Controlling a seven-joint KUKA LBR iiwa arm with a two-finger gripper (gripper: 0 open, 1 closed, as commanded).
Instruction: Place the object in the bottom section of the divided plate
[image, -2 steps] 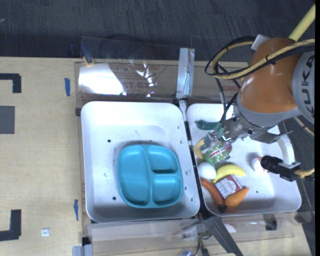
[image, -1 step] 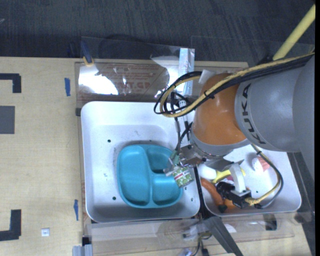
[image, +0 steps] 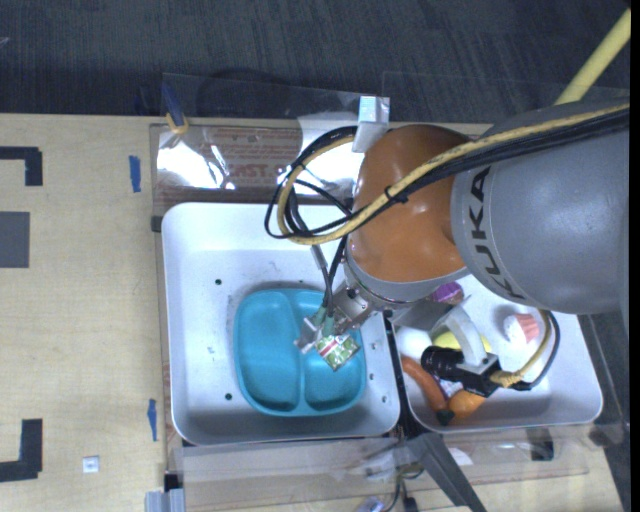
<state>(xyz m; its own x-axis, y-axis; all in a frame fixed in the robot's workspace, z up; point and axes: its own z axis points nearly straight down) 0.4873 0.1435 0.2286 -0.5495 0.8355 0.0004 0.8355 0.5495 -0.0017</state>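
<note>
My arm (image: 520, 210): grey, with the orange band bulging just above my wrist, reaching in from the right and covering the inner corners of both bins.
My gripper (image: 322, 336): low over the left bin, above the upper right part of the divided plate.
My jaws: I cannot tell whether they are apart or together (cables and a small circuit board crowd the tips).
The object (image: 338, 350): a small green and white piece right at my fingertips, over the plate's right-hand compartment near the central ridge; whether I have it between my fingers or it only lies below them, I cannot tell.
Divided plate (image: 262, 350): blue, rounded, split by ridges into a long left compartment and smaller ones on the right, lying in the lower middle of the left bin.
Left bin (image: 200, 290): white and shallow, with the plate in it.
Right bin (image: 570, 395): white, touching the left bin's side, holding a jumble of small items (an orange carrot-like piece (image: 440, 395), something yellow (image: 447, 342), a purple bit (image: 447, 294), a pink and white piece (image: 518, 328)).
Cables (image: 300, 200): black and yellow loops hanging off my wrist above the left bin's far edge.
</note>
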